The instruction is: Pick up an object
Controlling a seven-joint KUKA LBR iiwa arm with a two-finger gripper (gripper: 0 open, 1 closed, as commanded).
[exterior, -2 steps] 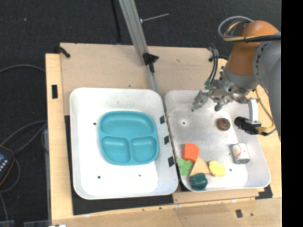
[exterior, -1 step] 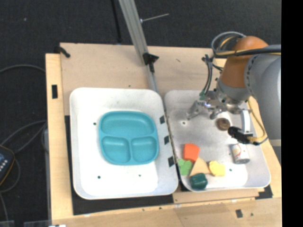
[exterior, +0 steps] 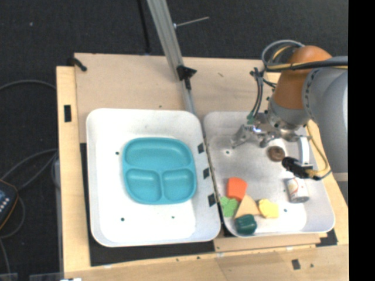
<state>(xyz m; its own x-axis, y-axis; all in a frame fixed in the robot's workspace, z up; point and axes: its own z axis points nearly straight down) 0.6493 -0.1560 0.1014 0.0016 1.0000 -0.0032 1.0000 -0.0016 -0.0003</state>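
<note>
Several small toy pieces cluster at the right bin's (exterior: pixel 316 218) near edge; the orange block (exterior: pixel 237 187) looks light, stiff and easiest to pinch across its flat sides. Well apart, the tool (exterior: pixel 246 132) hangs above bare floor, its grip state unclear.

We see a turquoise tray (exterior: pixel 158 170) in the white left bin (exterior: pixel 105 157) far left of the silvery claw (exterior: pixel 249 131), and below the claw an orange block (exterior: pixel 237 187), yellow piece (exterior: pixel 269 208), tan wedge (exterior: pixel 248 205) and green pieces (exterior: pixel 228 205).
</note>
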